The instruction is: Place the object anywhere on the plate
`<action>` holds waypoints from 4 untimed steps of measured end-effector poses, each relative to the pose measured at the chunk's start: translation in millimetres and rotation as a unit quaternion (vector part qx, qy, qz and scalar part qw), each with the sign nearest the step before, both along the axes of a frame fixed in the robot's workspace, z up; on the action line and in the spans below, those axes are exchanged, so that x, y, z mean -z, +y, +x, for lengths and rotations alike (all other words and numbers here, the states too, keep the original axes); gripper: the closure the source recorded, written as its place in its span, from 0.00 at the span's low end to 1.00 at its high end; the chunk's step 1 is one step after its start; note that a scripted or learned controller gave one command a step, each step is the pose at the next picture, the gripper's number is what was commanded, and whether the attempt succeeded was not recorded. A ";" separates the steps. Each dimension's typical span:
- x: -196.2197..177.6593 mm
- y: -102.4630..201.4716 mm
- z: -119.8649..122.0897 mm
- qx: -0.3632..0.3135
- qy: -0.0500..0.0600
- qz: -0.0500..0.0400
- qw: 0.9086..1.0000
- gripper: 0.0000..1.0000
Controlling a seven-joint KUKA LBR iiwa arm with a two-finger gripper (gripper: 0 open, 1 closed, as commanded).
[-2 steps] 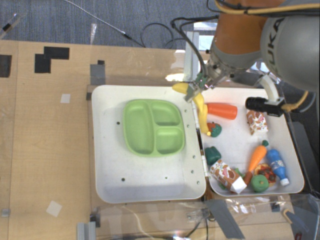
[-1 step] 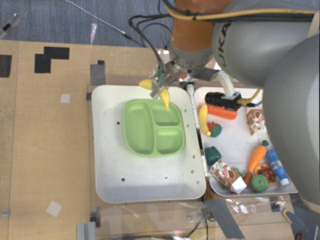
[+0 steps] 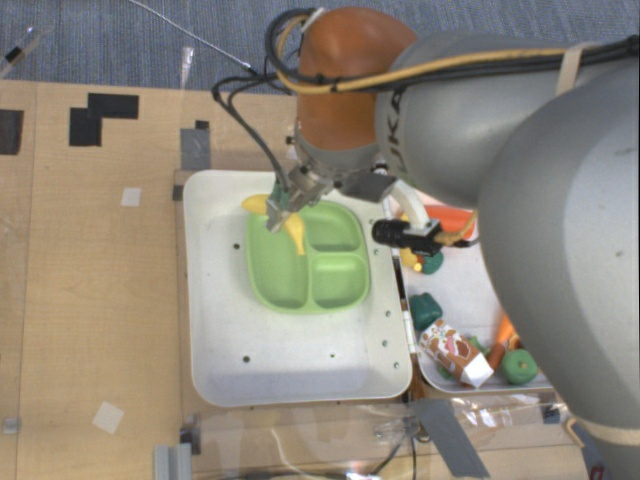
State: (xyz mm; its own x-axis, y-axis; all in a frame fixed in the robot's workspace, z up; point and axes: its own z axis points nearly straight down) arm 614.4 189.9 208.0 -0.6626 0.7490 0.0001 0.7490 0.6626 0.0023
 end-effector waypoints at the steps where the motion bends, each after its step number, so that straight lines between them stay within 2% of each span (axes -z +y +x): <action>1: -96.5 -33.8 -21.9 -0.108 -0.006 0.000 0.994 1.00; 2: -28.1 22.9 -18.7 -0.129 0.001 0.000 0.992 1.00; 3: -87.7 -14.2 -55.3 -0.169 -0.005 0.000 0.986 1.00; 4: -43.2 46.8 -47.9 -0.240 -0.001 0.000 0.971 1.00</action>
